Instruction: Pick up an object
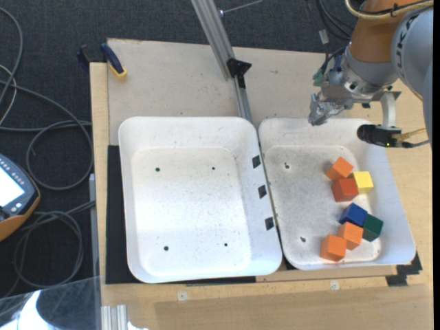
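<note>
I see the arm's two-finger pincer (320, 115) hanging above the far rim of the right-hand shallow white bin (399, 218), fingers together, gripping nothing; small coloured cubes (350, 208) lie inside.

Matt speckled white bins (137, 143), seemingly plastic, on a bare wood bench (172, 74)

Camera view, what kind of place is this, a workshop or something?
Probably a robotics lab bench set up for picking trials: a robot arm reaches over two white bins, coloured blocks lie in the right one, and loose cables trail across the dark carpet.
</note>
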Controlling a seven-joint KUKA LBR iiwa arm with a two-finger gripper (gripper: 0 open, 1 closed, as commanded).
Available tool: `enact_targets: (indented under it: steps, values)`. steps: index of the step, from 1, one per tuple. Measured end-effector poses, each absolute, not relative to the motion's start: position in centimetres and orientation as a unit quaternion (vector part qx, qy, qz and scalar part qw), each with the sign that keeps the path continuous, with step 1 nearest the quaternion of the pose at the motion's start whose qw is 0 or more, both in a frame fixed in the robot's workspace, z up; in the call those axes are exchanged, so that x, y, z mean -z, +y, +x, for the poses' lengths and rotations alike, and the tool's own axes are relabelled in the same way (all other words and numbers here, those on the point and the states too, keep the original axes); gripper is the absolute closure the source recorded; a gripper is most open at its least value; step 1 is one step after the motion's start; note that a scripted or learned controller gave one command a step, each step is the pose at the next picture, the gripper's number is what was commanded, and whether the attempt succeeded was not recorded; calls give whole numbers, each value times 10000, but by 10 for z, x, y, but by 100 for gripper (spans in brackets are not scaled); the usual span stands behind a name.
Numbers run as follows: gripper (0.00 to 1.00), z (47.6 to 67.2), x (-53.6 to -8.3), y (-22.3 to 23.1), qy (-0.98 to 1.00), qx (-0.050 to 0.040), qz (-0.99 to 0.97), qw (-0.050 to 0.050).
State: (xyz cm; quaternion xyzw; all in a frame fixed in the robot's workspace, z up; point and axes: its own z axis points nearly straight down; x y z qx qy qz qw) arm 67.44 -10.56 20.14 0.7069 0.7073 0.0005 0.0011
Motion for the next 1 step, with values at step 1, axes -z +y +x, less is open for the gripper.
enact_targets:
  steps: [1]
  values:
    - [100,654,-218,-61,7088,-9,7054,-12]
